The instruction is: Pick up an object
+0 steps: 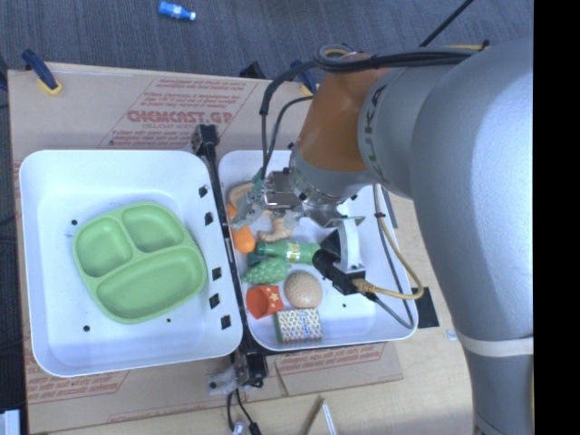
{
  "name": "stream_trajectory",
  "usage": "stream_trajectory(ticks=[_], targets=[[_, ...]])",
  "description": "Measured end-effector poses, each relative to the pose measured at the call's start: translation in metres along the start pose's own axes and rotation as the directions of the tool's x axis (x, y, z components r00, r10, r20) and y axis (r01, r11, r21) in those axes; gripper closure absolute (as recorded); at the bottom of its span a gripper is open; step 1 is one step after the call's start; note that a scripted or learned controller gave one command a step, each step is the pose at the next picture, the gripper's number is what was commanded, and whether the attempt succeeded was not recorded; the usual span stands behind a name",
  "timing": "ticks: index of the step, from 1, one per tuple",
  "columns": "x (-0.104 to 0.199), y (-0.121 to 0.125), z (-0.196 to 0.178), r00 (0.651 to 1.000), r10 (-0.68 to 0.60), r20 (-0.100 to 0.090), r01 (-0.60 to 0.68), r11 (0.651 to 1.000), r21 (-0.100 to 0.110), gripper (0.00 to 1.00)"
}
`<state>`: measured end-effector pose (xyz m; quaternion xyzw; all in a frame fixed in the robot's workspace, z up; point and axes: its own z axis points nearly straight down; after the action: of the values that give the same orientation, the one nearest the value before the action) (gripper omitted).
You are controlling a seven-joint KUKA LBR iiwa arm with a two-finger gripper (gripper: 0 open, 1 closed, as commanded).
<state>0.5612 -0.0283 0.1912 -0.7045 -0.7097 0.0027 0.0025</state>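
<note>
Arm (381, 143): reaches over right bin (391, 329), wrist low above the clutter.
Hand (272, 208): down among the toys; spread cannot be told, the wrist hides it.
Candidates: orange piece (244, 239), green bottle (285, 253), tan ball (303, 289), all crowded close together.
Left bin (41, 243): carries green divided plate (140, 261), probably the drop side.

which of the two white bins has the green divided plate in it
The left bin; the green plate lies in it, while the right bin holds the small toy items.
</note>
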Motion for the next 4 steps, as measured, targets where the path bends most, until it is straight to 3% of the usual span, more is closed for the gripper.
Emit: stream_trajectory(ticks=[1, 2, 3, 4], targets=[[0.0, 0.0, 0.0, 1.0, 0.0, 0.0, 0.0, 1.0, 0.0, 0.0], [-0.066, 0.002, 0.078, 1.0, 0.001, 0.001, -0.001, 1.0, 0.0, 0.0], [-0.067, 0.044, 0.097, 1.0, 0.005, 0.006, -0.005, 1.0, -0.009, 0.0], [-0.065, 0.043, 0.088, 1.0, 0.0, 0.002, 0.0, 1.0, -0.004, 1.0]])
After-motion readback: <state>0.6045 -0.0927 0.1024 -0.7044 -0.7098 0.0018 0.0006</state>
